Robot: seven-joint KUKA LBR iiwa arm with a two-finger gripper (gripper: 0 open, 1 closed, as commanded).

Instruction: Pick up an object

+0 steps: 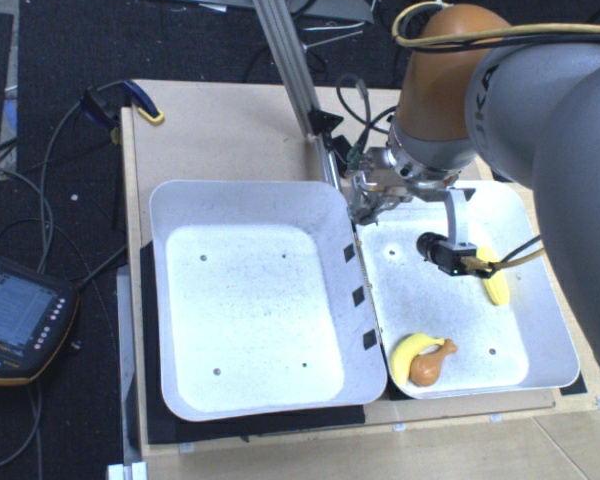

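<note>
claw (372,208) over right bin (540,363) — banana (413,347), drumstick toy (429,364) at front

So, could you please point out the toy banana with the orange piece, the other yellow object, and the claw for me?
toy banana (412,348): camera view, on its yellow curved body.
yellow object (496,287): camera view, on its lower end.
claw (368,205): camera view, at its fingertips by the right bin's top left corner.

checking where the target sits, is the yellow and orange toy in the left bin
No, the yellow and orange toy lies in the right bin, near its front edge.
</note>
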